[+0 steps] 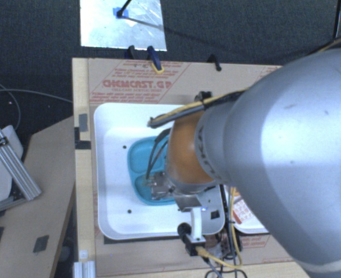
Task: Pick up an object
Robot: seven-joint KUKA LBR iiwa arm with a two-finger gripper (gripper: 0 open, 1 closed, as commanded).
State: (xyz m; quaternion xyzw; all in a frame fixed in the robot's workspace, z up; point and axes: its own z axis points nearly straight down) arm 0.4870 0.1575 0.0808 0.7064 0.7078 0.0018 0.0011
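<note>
The blue object [140, 165] lay in the left bin [109, 155], a shallow dish-like thing of light blue, towards the bin's middle and partly hidden under my own wrist. My arm [274, 155] reached in from the right and hung low over that bin, its orange band [184, 152] directly above the blue object's right side. My gripper [157, 185] was down at the object's lower right edge, close against it, but whether it had hold of anything I could not tell, for my wrist covered it. As I judged it, the approach was made; the grasp was unproven and the lift remained.
</note>
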